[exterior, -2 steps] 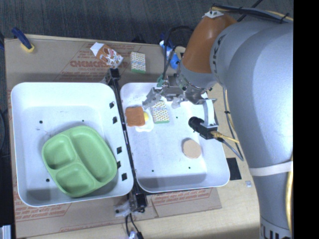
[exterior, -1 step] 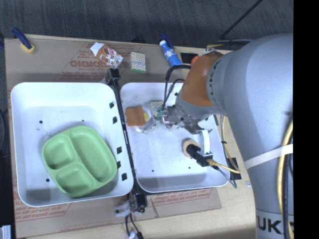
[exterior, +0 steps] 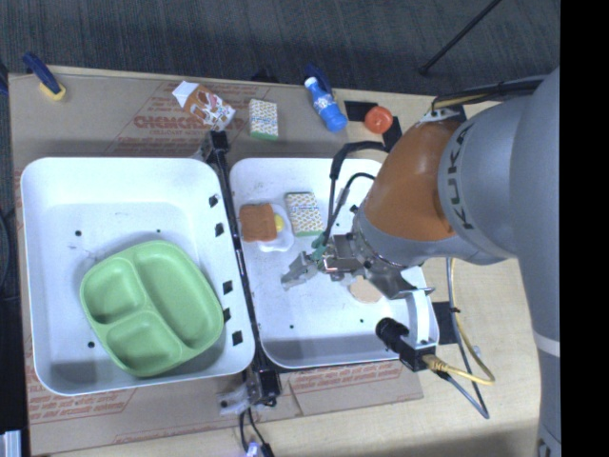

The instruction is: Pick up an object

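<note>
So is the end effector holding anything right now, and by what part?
Nothing shows between the end effector's fingers; it hangs over bare bin floor.

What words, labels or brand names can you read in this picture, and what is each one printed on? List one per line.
"KUKA": on the grey arm, running up its side.
Red lettering on the cardboard sheet behind the bins: too blurred to read.
Print on the small packet and on the boxes in the right bin: too small to read.

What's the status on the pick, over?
End effector low in right bin. Toy burger, patterned packet unheld behind it. Green divided plate in left bin.
</note>
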`<state>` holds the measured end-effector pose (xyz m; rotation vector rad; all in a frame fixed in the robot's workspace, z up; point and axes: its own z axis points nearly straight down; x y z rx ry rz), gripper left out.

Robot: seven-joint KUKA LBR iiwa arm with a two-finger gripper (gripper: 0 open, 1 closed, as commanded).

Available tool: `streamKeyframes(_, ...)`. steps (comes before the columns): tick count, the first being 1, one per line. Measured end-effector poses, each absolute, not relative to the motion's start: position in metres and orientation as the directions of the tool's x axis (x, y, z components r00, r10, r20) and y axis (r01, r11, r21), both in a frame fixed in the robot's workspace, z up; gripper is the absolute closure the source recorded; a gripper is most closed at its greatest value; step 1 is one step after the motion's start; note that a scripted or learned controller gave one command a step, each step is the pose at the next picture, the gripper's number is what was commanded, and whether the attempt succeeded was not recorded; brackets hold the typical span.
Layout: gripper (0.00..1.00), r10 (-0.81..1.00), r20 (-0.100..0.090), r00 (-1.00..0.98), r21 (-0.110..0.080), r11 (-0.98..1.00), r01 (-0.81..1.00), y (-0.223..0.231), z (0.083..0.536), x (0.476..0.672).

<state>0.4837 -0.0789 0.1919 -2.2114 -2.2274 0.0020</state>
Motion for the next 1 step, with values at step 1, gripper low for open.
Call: streamKeyframes(1,0.0,1.0,0.001,-0.007,-0.005,0.007,1.0,-0.0919,0.091,0.4755)
